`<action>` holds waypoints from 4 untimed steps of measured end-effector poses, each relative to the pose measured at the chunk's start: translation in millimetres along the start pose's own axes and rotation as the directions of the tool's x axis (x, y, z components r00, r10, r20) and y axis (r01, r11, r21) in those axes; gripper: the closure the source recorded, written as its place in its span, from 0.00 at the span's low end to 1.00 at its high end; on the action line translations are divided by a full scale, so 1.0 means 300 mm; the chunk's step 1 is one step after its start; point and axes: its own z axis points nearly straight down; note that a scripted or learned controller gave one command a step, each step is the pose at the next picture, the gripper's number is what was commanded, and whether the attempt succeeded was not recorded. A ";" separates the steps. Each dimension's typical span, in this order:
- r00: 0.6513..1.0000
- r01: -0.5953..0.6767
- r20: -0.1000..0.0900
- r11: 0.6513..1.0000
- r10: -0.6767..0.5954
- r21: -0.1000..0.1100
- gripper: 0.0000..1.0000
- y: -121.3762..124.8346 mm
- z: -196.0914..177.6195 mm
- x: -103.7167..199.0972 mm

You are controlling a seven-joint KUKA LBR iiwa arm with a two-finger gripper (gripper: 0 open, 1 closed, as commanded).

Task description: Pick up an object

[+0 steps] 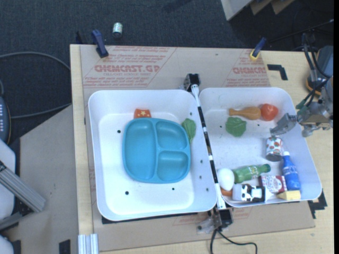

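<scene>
Gripper (290, 121) hangs over the right bin (302, 107) at about 3 o'clock, its jaws spread apart and holding nothing. Just below it stands a small can (274, 147); a blue bottle (290, 172) lies at 5 o'clock from the can.

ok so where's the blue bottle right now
The blue bottle lies in the right bin, near its right wall toward the front, just below the small can and beside the red-and-white carton.
</scene>
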 end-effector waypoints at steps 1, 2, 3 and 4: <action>1.000 -0.002 0.002 1.000 0.002 -0.003 0.00 0.008 0.467 -0.001; 1.000 0.001 -0.001 1.000 -0.001 0.000 0.00 0.325 0.534 0.066; 1.000 -0.005 0.000 1.000 0.005 0.023 0.00 0.475 0.545 0.225; 1.000 -0.001 -0.001 1.000 0.001 0.003 0.00 0.138 0.536 0.275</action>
